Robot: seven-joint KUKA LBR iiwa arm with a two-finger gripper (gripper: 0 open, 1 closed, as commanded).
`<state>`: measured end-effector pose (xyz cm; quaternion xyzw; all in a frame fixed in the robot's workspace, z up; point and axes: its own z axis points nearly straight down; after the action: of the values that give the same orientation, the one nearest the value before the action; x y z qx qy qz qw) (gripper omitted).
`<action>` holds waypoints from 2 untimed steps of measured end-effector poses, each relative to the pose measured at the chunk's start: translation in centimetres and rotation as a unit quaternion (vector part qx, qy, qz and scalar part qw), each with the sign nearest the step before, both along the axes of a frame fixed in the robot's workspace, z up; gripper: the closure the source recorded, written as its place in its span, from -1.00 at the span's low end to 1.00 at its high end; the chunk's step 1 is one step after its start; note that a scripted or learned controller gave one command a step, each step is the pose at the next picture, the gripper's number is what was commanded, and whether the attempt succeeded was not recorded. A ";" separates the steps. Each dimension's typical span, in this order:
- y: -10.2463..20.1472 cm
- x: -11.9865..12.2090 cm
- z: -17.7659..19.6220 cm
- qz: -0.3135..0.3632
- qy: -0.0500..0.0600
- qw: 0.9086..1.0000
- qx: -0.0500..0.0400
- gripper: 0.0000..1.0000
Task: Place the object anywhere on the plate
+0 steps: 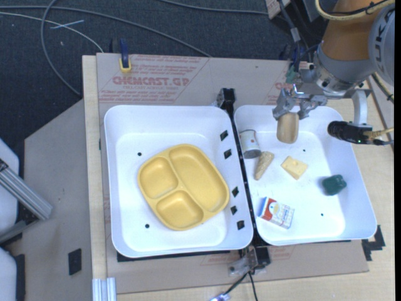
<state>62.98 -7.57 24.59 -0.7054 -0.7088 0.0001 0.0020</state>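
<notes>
Tan potato [287,129] upright, gripped between fingers of gripper [289,113]. Yellow plate [182,185] far left-below jaws, flat.

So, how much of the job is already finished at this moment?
The pickup looks done: the claw holds a tan potato-like piece, apparently lifted above the right bin. The carry is in hand. Left: move it over the divider and set it on the yellow three-compartment plate in the left bin; nothing lies on the plate yet.

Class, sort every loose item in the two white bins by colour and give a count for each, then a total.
Yellow: 2, the plate and the cheese wedge
Tan: 2, the held piece and the corn piece
Silver: 1, the can
Green: 1, the lump
Red and white: 1, the carton
Total: 7
</notes>
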 end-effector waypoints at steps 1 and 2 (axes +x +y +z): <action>4.7 -1.4 0.5 0.000 0.000 1.000 0.000 1.00; 10.0 -3.2 -0.9 0.000 0.001 1.000 0.000 1.00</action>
<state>59.78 2.41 23.69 -0.7053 -0.7089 0.0008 0.0028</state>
